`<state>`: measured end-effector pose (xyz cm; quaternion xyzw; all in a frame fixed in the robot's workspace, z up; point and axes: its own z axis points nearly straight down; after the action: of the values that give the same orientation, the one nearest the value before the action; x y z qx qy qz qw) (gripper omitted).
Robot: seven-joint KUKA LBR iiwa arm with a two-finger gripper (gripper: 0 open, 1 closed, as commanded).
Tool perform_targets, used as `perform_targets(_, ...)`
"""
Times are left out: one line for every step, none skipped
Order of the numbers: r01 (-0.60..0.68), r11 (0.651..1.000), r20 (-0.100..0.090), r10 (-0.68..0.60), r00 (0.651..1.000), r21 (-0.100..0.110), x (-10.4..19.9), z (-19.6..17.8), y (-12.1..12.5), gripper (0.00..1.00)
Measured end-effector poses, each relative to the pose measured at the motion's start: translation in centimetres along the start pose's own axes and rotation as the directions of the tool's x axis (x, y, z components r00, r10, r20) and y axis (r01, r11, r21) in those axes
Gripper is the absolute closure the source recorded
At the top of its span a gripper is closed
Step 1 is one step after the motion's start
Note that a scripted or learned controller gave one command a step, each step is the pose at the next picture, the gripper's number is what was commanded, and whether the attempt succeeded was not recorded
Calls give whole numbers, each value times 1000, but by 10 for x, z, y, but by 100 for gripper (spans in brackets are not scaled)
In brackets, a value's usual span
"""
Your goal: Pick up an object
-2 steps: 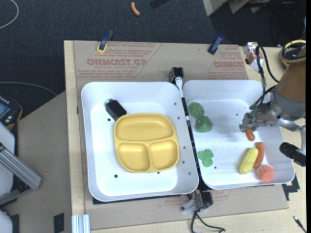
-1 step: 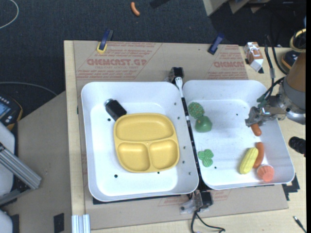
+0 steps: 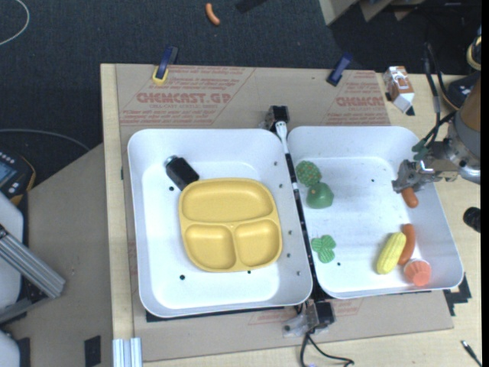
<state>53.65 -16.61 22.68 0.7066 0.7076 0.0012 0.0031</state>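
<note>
My gripper (image 3: 410,185) hangs over the right wall of the right bin (image 3: 359,147). It is shut on a small orange-red piece (image 3: 411,198), whose lower end sticks out below the fingertips, just above the bin's sloped side. Loose in the same bin lie a green broccoli-like piece (image 3: 308,173), a green pepper (image 3: 319,196) and a small green leafy piece (image 3: 325,248). A yellow corn cob (image 3: 390,252), an orange sausage (image 3: 409,238) and an orange carrot (image 3: 417,271) lie near the front right corner.
The left bin (image 3: 145,205) holds a yellow divided plate (image 3: 229,224) and a black block (image 3: 181,172) at its back left. Clamps (image 3: 162,65) sit on the cardboard behind the bins. Cables (image 3: 435,90) run at the far right.
</note>
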Motion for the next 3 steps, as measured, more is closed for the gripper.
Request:
perform_targets(4,1000,-3,-4,1000,2,42,9,24,100)
perform_targets(5,1000,-3,-5,1000,1,88,-3,51,100)
perform_targets(4,1000,-3,-4,1000,2,128,4,74,100)
